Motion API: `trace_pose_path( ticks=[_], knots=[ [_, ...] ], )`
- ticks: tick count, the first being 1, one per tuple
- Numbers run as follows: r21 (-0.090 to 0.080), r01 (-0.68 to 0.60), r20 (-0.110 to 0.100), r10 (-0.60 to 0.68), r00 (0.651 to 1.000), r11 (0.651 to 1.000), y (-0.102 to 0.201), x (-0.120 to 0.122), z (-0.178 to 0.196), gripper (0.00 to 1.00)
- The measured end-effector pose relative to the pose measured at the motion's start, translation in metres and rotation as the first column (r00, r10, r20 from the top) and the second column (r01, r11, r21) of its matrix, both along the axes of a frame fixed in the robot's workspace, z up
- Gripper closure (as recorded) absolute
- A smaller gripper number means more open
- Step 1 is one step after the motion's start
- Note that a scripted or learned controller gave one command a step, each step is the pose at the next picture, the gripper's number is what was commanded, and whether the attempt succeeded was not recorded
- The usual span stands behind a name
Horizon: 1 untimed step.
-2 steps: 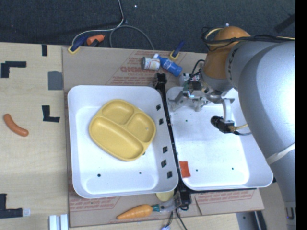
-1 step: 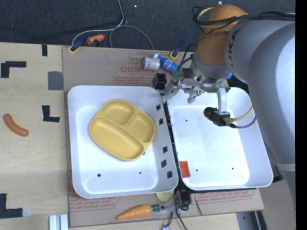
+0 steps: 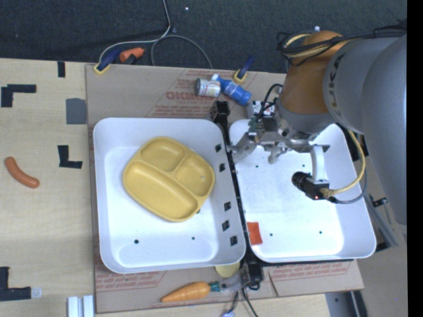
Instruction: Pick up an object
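Grey arm (image 3: 373, 104) looms over my right bin (image 3: 330, 243), hiding its back corner.
I see the gripper (image 3: 271, 144) near the divider, fingers too blurred to tell whether spread or closed; the yellow divided plate (image 3: 168, 177) lies in the left bin (image 3: 112, 243), well apart.

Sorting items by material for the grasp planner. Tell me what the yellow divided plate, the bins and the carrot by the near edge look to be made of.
Yellow divided plate: likely moulded plastic, matte with a soft sheen, rounded compartment ridges. Left bin and right bin: apparently thin rigid plastic, smooth white, rolled rims. Carrot: probably a plastic or rubber toy, uniformly orange with a green tip; too small to be sure.
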<state>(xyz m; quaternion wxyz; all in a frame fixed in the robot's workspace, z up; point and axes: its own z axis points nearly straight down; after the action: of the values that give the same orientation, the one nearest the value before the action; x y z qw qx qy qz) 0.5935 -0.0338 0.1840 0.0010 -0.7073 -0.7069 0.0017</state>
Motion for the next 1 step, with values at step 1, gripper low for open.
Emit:
trace_pose_path(
  ticks=[1],
  knots=[
    [0.0, 0.005, -0.003, -0.005, 1.0, 1.0, -0.0361, -0.0794, -0.0002, 0.0]
  ],
)
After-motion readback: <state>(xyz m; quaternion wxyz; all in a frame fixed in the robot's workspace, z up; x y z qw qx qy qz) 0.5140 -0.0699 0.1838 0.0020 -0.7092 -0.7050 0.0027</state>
